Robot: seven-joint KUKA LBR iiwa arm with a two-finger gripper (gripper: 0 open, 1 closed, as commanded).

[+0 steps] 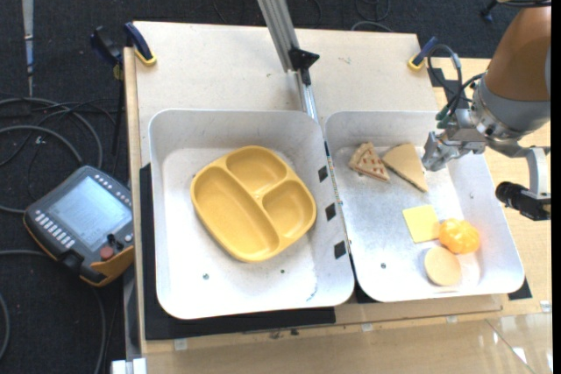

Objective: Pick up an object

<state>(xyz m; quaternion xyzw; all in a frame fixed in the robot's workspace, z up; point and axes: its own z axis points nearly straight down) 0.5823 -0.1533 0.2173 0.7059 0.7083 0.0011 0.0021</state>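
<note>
The right bin [491, 188] holds several food pieces. A waffle-textured triangle [370, 162] lies at its upper left, with a tan wedge [405, 164] beside it. A yellow square slice [422, 223], an orange fruit [459, 236] and a pale round disc [443, 266] lie lower right. My gripper [436, 155] hangs over the bin's upper part, just right of the tan wedge, close to its edge. Nothing is visible between its fingers.
A yellow divided plate [254, 201] fills the middle of the left bin [175, 188]. A metal pole [273, 0] slants over the bench top centre. Yellow clamps [140, 46] sit at the bench's far corners. A teach pendant [81, 223] lies on the floor at left.
</note>
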